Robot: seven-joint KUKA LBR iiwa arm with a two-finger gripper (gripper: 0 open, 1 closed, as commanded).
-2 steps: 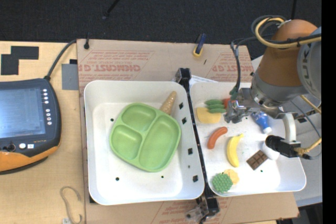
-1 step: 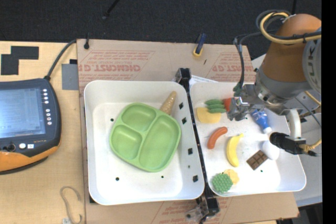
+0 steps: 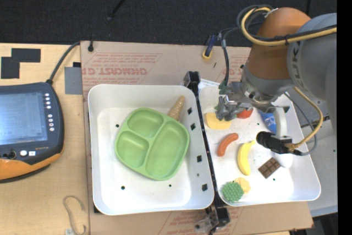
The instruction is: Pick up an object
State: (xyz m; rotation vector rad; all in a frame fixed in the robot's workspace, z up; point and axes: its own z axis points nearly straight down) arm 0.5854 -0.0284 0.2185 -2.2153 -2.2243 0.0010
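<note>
My gripper (image 3: 224, 113) reaches down into the right bin (image 3: 300, 187), right over a flat yellow piece (image 3: 216, 123) near the bin's left wall. A small red item (image 3: 245, 113) lies just right of the gripper. An orange-red sausage (image 3: 227, 143), a banana (image 3: 244, 157), a brown chocolate bar (image 3: 269, 168), a green bumpy ball (image 3: 232, 191) and a blue item (image 3: 270, 119) also lie in this bin. The arm hides part of the bin's back.
The left bin (image 3: 104, 173) holds a green divided plate (image 3: 152, 143) and an ice cream cone (image 3: 176, 107) at its back right. A tablet (image 3: 25, 121) sits on the bench at far left. A black divider (image 3: 201, 140) runs between the bins.
</note>
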